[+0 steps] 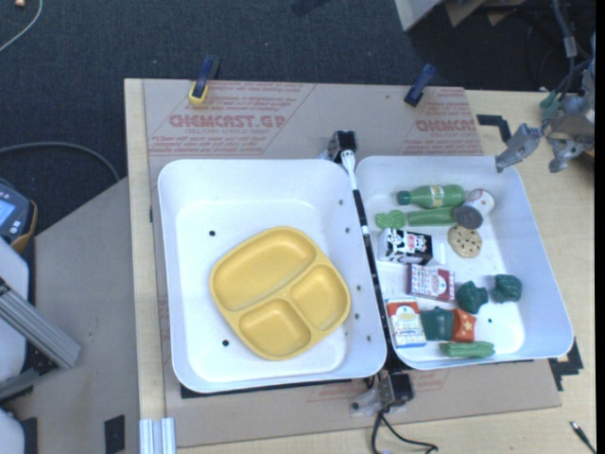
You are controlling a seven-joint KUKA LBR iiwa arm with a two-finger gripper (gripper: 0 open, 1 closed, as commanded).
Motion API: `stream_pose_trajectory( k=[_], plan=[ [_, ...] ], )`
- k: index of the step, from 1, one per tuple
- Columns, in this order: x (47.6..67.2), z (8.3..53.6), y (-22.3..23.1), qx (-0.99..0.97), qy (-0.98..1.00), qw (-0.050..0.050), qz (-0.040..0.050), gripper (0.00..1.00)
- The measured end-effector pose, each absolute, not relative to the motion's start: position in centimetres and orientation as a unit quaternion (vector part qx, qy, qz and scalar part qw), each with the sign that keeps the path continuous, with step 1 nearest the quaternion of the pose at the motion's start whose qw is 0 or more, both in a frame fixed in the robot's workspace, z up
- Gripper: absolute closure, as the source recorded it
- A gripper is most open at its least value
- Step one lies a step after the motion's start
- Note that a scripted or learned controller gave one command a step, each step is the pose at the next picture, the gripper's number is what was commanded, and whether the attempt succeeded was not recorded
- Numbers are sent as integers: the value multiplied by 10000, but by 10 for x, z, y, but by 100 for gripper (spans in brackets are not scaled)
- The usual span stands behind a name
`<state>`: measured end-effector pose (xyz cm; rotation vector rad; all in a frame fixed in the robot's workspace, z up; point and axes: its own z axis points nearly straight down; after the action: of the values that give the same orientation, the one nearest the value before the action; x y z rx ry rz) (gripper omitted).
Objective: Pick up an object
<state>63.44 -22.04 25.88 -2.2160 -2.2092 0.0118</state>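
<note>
The pincer hangs spread wide and empty, off the far right corner of the right bin, above the tabletop. This looks like the approach step, nothing gripped yet. Below and to its left the toys lie crowded: a green bottle nearest, a cookie just past it, a milk carton further left. The next move calls for travelling inward over the bin, then descending on one piece clear of its neighbours.

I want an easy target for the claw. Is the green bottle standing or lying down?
Lying down. The green bottle rests on its side near the right bin's far edge, cap pointing left.
</note>
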Motion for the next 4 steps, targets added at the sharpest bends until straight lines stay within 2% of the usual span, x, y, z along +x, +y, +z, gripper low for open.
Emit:
stream_pose_trajectory(
  k=[1,4],
  plan=[
    [637,267,-220,-7070,-7072,1,1,0],
    [642,133,-207,-7066,-7076,26,13,0]
  ],
)
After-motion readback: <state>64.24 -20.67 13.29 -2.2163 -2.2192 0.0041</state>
